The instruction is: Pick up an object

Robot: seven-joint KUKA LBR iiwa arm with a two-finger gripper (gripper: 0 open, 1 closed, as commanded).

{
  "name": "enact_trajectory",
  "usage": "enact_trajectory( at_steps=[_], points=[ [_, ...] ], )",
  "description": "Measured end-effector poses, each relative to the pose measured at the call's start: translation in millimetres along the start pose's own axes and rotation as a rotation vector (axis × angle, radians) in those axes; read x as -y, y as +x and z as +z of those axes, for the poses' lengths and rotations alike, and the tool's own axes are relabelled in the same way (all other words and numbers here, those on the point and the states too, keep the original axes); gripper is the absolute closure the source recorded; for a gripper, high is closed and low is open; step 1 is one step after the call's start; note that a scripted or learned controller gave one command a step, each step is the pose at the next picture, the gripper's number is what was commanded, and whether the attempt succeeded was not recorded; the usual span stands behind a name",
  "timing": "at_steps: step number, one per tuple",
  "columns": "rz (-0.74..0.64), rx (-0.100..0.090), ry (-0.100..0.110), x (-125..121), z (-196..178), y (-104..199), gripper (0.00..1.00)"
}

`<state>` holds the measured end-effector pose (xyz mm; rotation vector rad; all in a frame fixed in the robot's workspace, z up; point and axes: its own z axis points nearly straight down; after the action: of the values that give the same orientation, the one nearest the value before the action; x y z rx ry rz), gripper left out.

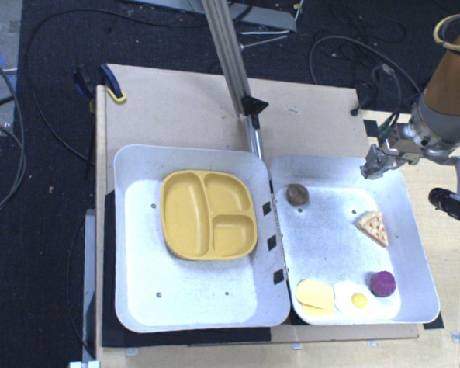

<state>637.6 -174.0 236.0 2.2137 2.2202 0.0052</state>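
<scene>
The right bin (320,231) holds a small brown round piece (297,194) near its far left, a pizza slice (373,227) at mid right, a purple ball (382,283), a fried egg (354,299) and a pale yellow disc (315,294) along the near edge. My gripper (373,165) hangs over the bin's far right corner, above and beyond the pizza slice. Nothing shows between its fingers.
The left bin (138,290) bears a yellow three-compartment plate (209,215). A slanted metal pole (230,51) crosses from the top down to the gap between the bins. Bare bench board (180,106) lies beyond the bins, with cables on the dark floor around.
</scene>
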Motion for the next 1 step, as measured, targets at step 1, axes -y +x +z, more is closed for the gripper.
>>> enact_trajectory(
  at_steps=[1],
  points=[
    [0.0,-0.001,0.004,-0.8,-5.0,0.1,1.0]
  ],
)
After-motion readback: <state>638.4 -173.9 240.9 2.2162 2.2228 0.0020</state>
